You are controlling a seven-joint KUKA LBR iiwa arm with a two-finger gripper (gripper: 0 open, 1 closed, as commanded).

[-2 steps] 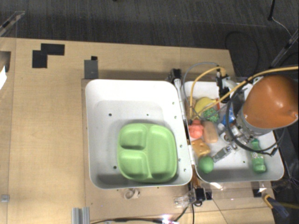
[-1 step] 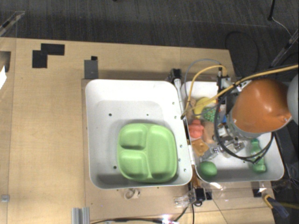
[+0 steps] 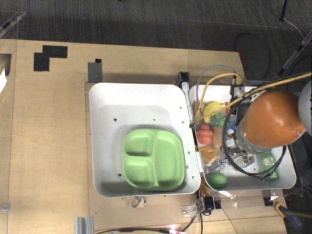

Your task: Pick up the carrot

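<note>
The carrot point(image 3: 209, 154), a dull orange piece, lies in the right bin point(image 3: 287, 177) close to its left wall. My gripper point(image 3: 231, 156) hangs low over the bin just right of the carrot, under the wrist's orange band point(image 3: 271, 119). The wrist and its cables hide much of the gripper. I cannot tell whether the carrot touches the gripper or lies just beside it.
The right bin also holds a yellow item point(image 3: 212, 111) at the back, a pinkish-red item point(image 3: 204, 134) behind the carrot and a green round item point(image 3: 218, 180) at the front. A green divided plate point(image 3: 154, 158) sits in the left bin point(image 3: 105, 130).
</note>
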